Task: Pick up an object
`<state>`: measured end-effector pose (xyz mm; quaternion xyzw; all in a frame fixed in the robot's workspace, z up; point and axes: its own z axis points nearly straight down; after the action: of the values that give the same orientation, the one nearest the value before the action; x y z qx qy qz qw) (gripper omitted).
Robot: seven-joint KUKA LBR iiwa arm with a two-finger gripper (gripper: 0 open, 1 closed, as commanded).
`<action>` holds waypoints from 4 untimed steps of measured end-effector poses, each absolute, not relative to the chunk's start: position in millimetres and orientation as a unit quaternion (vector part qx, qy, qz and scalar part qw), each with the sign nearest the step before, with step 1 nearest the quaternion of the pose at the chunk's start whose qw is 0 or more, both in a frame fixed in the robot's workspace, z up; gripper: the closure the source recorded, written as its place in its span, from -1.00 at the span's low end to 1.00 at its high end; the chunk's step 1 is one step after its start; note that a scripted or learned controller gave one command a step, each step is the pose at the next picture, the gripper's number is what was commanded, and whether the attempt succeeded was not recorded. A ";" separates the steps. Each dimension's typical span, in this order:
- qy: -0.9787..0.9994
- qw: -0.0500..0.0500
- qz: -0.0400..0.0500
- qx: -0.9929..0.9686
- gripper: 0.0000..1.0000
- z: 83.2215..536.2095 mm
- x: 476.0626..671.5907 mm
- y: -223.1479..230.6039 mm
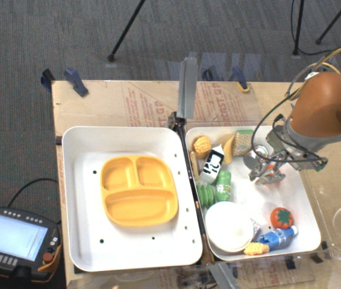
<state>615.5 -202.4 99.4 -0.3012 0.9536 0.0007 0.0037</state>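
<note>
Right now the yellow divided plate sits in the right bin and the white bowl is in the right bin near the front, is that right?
Not quite. The camera view shows the yellow divided plate in the left bin, not the right. The white bowl is indeed in the right bin, near the front.

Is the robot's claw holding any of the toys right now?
It cannot be told. The gripper is low in the right bin with something small and reddish at its tips, but the view is too blurry to show a grasp.

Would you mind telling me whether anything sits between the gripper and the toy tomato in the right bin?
Nothing visible does. The gripper hangs over the right bin's upper right part, and bare white floor separates it from the tomato nearer the front.
</note>
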 end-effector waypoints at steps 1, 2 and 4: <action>0.980 0.000 0.001 -0.201 1.00 87.4 568.1 -203.1; 0.980 0.001 0.001 -0.201 -1.00 87.8 568.6 -202.7; 0.960 -0.001 -0.002 -0.279 -1.00 89.1 615.5 -133.3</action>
<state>615.5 -133.3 89.1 -0.2792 0.9602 -0.0019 -0.0007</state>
